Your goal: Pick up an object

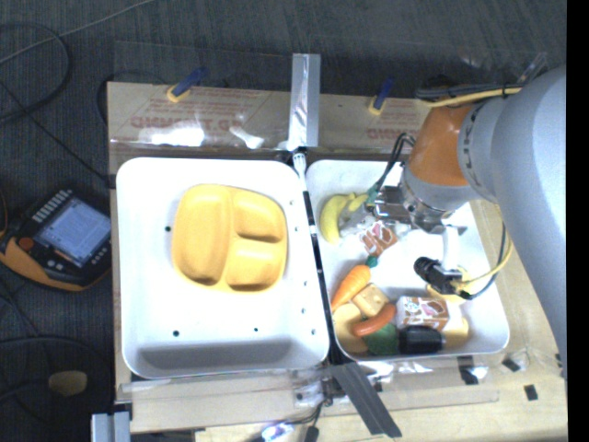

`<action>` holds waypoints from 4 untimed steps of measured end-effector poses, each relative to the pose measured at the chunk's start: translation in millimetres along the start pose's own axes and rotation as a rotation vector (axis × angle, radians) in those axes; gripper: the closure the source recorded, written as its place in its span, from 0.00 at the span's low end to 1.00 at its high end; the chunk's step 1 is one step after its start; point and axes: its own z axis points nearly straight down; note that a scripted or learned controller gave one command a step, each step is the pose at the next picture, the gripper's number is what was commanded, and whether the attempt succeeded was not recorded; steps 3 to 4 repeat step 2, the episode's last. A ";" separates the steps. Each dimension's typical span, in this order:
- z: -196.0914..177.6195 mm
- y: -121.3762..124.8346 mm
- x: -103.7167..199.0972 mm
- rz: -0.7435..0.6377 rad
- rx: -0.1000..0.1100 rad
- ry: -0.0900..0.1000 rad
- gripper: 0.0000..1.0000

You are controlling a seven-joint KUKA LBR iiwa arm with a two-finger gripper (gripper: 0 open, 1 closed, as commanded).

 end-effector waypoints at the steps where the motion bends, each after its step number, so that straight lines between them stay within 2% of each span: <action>1: -9.7 1.1 0.2 0.000 -0.003 0.002 1.00; 2: -150.9 11.6 46.8 0.026 0.011 -0.001 1.00; 4: -150.9 11.6 46.8 0.026 0.011 -0.001 1.00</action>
